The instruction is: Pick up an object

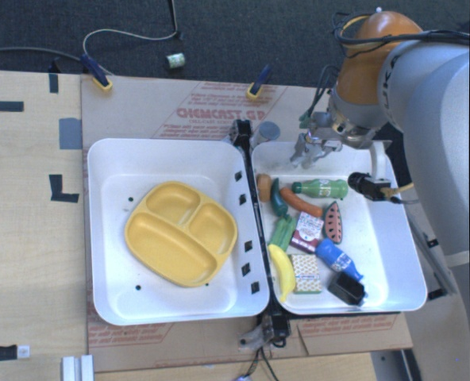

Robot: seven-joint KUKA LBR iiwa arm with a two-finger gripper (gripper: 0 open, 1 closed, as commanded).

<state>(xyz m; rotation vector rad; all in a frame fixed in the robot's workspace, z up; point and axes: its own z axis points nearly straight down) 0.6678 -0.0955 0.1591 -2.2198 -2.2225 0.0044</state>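
My gripper [308, 155] hangs over the far left part of the right bin [394, 236], its fingers pointing down with nothing seen between them. Just below it lie a green bottle [321, 188], an orange carrot-like piece [301, 203] and a dark green piece [278, 201]. Further toward the front sit a watermelon slice [333, 222], a small red-and-white packet [307, 231], a blue bottle [333, 257], a banana [282, 271], a green stick [283, 232], a patterned box [306, 274] and a black block [347, 289].
The left bin [108, 236] holds a yellow divided plate [181, 232]. A black divider with clips [247, 213] runs between the bins. The grey arm [425, 117] fills the right side above the right bin. Cables and clamps lie beyond the bins.
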